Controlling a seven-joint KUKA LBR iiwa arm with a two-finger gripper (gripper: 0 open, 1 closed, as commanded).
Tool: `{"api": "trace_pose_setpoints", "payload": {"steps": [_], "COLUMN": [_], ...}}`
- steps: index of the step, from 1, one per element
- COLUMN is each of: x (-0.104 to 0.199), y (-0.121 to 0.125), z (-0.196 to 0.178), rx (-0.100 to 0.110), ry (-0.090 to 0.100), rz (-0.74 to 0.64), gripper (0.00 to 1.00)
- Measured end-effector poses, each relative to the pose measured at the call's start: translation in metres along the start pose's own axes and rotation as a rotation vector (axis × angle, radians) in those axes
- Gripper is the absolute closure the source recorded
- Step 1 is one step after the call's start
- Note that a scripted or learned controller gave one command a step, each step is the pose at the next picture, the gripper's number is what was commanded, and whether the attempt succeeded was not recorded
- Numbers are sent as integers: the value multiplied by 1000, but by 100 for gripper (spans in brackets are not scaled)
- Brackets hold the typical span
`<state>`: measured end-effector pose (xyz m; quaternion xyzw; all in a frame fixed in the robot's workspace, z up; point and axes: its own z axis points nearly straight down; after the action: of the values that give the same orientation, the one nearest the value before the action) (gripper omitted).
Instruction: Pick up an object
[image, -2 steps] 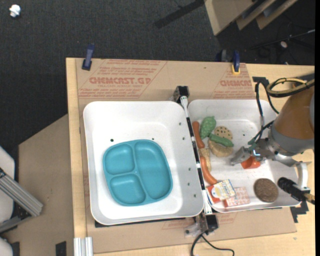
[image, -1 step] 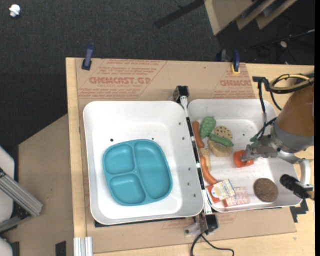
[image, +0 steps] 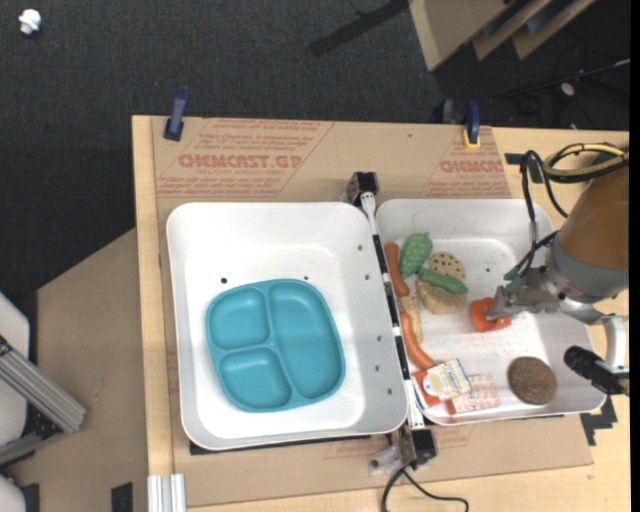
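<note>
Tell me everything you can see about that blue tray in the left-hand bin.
The blue tray is a teal, rounded-rectangle plate that looks like smooth plastic, split by raised ridges into three compartments: one long, two smaller. It lies flat, right side up, turned slightly askew, on the floor of the left bin, toward its front. Nothing lies in its compartments. Only the bin touches it; the gripper is over the right bin.

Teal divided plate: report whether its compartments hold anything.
Empty. The teal divided plate lies flat in the left bin, and all three compartments show bare teal surface. The toy food lies in the right bin.
</note>
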<state>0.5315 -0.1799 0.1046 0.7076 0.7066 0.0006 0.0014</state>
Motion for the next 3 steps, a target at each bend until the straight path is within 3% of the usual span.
{"api": "trace_pose_setpoints", "payload": {"steps": [1, 2, 3], "x": [0, 18, 17], "y": [0, -12, -11], "z": [1, 21, 10], "rx": [1, 8, 2], "ry": [0, 4, 1], "rz": [0, -2, 0], "gripper": [0, 0, 100]}}
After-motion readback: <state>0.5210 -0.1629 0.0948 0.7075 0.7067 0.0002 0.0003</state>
